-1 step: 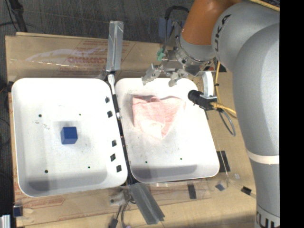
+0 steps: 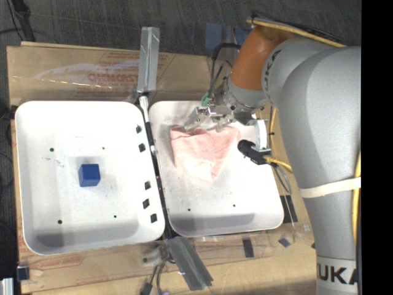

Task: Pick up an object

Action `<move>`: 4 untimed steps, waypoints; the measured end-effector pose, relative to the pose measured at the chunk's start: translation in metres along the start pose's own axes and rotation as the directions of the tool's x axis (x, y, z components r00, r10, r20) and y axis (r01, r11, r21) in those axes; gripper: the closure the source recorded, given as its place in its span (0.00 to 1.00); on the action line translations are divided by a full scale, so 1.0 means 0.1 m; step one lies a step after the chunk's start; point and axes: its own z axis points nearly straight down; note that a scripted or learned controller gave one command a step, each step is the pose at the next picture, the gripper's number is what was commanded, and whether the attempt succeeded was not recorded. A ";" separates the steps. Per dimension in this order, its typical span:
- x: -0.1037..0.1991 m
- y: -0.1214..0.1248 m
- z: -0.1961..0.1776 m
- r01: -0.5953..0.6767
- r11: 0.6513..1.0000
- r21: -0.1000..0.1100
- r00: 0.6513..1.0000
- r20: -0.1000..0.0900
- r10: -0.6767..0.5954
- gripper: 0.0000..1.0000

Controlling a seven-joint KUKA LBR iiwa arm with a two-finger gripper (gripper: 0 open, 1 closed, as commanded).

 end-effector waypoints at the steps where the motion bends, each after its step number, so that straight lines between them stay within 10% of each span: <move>1: -0.47 -0.35 0.35 0.196 0.981 -0.004 0.981 -0.001 -0.196 0.00; 2: -0.02 -0.59 0.37 0.370 0.929 -0.003 0.929 -0.001 -0.370 0.00; 3: -0.37 -0.89 0.37 0.388 0.922 -0.004 0.922 0.000 -0.388 0.00; 4: -0.56 -0.57 0.36 0.083 0.996 -0.006 0.997 0.001 -0.083 0.00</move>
